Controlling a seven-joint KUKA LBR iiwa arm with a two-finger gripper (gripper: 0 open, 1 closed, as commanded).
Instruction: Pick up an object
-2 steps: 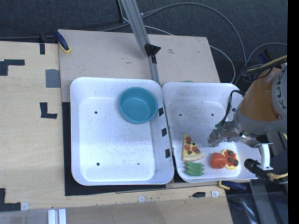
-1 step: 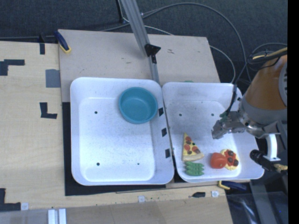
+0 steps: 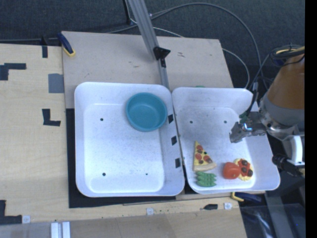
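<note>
Currently nothing is gripped: a red tomato-like toy (image 3: pixel 231 170), a pizza-slice toy (image 3: pixel 201 157) and a green ridged toy (image 3: pixel 206 179) are left in the right white bin (image 3: pixel 208 97). The gripper (image 3: pixel 237 134) is held above them; finger state cannot be told. Approach step is judged; descent onto one toy is needed next. No writing is legible.

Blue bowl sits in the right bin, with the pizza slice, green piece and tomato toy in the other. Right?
Not quite. The camera view shows the blue bowl in the left bin. The pizza slice, green piece and tomato toy lie in the right bin.
</note>
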